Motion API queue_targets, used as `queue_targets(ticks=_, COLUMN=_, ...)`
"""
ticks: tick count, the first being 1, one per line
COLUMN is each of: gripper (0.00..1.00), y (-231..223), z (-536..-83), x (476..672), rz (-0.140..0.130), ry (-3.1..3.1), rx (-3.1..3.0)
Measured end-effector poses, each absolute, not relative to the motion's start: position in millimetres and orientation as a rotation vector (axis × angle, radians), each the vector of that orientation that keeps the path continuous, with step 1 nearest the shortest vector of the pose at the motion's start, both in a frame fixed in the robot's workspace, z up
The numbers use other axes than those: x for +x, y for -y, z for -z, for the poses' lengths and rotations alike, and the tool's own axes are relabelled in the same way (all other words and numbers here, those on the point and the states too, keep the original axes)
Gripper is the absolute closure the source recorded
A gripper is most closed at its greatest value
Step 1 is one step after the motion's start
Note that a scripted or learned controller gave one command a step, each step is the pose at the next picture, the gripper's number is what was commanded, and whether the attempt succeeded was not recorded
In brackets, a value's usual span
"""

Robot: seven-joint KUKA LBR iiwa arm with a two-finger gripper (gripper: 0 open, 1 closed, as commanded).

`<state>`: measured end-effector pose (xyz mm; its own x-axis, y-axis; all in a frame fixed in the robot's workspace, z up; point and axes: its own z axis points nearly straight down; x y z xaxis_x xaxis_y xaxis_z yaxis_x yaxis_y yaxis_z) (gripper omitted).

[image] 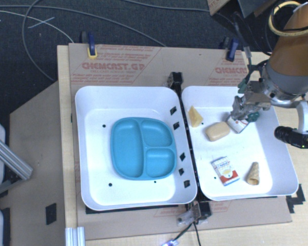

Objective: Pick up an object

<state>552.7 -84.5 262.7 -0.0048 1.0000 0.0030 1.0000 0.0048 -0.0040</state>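
The claw (239,121) hangs over the right bin (277,186) beside a tan bun (217,131); its opening I cannot tell; a descent here could nudge the bun aside.

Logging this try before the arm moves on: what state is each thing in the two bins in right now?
Blue tray: flat, face up, in left bin.
Yellow wedge: lying near right bin's left wall.
Tan block: lying on the floor, beside the gripper.
Small carton: lying flat.
Cone: on its side.
Gripper: low over the right bin; grip unclear.
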Motion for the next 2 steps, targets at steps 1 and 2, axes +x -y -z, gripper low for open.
queue_targets(ticks=1, gripper=1.0, y=34, z=-243, x=546.8, rz=-0.002, ry=2.223, rx=-2.214)
queue_targets(ticks=2, gripper=1.0, y=-15, z=-246, x=542.5, rz=0.0, ry=2.224, rx=-2.213)
